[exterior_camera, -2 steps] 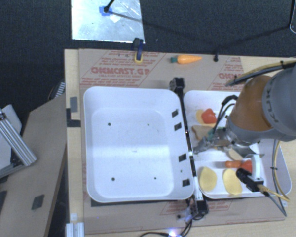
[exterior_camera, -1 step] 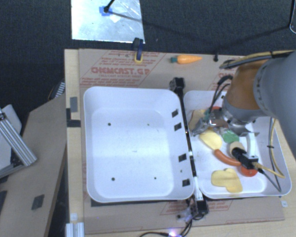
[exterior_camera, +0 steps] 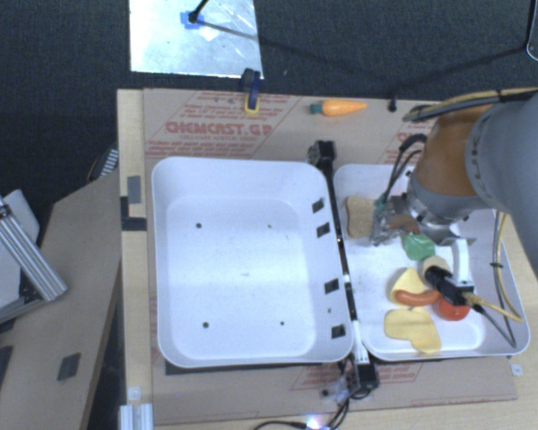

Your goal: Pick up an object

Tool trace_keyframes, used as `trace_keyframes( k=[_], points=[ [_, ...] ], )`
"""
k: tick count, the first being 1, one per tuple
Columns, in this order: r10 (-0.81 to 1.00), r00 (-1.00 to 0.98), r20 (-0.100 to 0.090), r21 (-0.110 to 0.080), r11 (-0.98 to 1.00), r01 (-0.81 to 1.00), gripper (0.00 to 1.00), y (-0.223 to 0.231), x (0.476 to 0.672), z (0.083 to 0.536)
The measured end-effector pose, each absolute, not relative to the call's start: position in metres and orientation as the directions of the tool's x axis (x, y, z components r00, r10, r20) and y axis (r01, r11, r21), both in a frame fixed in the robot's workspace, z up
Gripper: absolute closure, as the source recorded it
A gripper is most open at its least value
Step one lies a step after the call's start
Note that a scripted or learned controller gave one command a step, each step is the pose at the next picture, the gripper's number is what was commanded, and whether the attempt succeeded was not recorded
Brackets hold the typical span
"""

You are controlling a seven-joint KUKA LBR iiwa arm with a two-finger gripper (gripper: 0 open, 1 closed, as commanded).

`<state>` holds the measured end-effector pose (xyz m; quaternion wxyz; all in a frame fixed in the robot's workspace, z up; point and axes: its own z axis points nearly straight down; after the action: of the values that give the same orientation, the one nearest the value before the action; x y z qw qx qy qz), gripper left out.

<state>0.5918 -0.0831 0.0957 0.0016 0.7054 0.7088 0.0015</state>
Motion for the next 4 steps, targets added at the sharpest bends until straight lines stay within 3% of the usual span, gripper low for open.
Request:
trace_keyframes(
  k=[2,4],
  points=[
    [1.0,-0.005,0.0,0.002,0.005,1.0,1.0,-0.086,0.612,0.125],
    [1.0,-0.008,0.001,0.008,0.008,1.0,1.0,-0.027,0.671,0.231]
  ],
)
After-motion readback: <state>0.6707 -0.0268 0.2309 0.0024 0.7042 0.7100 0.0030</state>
